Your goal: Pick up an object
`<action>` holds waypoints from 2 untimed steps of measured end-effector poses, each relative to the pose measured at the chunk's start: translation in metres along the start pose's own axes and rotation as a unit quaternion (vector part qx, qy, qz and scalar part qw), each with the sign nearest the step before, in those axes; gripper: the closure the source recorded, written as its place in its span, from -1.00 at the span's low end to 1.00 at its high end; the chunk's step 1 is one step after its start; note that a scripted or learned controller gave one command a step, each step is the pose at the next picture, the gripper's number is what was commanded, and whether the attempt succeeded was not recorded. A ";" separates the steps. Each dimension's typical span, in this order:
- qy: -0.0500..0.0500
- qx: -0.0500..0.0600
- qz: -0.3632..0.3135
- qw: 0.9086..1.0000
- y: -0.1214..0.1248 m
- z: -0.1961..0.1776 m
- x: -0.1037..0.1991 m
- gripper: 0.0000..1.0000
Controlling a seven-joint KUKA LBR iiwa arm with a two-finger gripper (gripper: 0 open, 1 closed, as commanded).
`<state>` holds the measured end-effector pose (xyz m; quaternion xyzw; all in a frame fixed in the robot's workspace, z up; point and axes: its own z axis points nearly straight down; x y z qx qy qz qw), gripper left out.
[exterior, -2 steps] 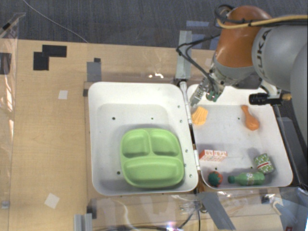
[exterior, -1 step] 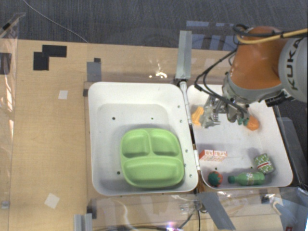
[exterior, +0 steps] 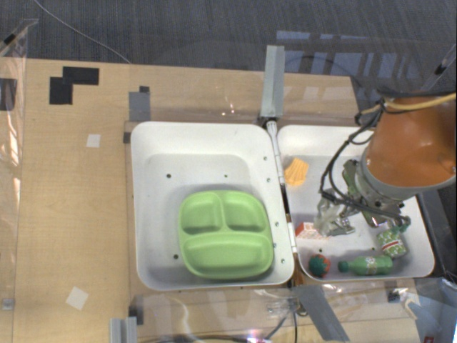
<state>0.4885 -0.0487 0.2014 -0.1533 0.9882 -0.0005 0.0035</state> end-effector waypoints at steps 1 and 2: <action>0.000 -0.001 0.306 0.952 0.032 -0.015 -0.021 1.00; 0.000 -0.003 0.351 0.936 0.137 -0.025 -0.043 1.00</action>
